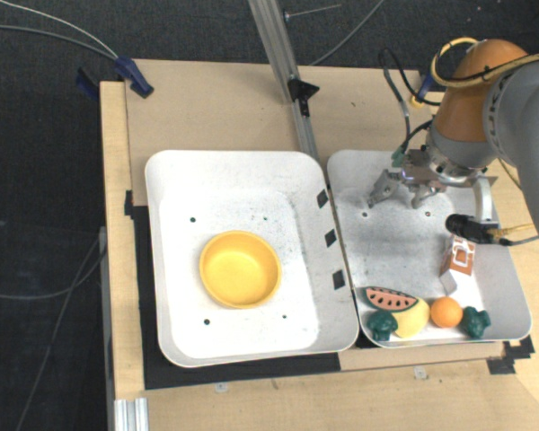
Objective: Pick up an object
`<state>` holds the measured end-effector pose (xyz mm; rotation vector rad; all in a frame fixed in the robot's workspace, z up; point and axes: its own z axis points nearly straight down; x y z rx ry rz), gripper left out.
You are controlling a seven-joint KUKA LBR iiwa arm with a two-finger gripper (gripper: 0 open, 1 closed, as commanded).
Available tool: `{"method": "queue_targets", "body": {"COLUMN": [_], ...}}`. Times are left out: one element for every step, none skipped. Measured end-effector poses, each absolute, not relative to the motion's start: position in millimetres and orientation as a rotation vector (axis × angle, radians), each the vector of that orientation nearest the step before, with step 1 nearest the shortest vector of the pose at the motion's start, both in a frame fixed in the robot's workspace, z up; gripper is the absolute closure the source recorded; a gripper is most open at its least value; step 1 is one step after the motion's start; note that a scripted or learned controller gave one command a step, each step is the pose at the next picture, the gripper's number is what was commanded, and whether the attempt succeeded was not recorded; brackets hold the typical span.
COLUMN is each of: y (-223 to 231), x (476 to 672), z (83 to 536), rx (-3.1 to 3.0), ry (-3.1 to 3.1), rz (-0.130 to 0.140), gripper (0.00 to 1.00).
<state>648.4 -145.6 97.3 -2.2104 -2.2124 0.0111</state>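
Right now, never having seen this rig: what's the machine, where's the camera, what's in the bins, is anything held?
One fixed camera looks down at a slant on a bench with two white bins. The grey arm with an orange band reaches in from the right; its gripper hangs over the right bin, fingers spread, holding nothing. The left bin holds a yellow bowl. Along the right bin's near edge lie a toy watermelon slice, a lemon, an orange and two green broccoli-like pieces.
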Motion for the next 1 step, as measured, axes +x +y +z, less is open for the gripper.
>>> {"method": "queue_targets", "body": {"y": [-145.4], "x": [651.3], "z": [115.0], "rx": [-2.215], "ry": [-2.219], "rz": [0.0], "gripper": [1.0]}}
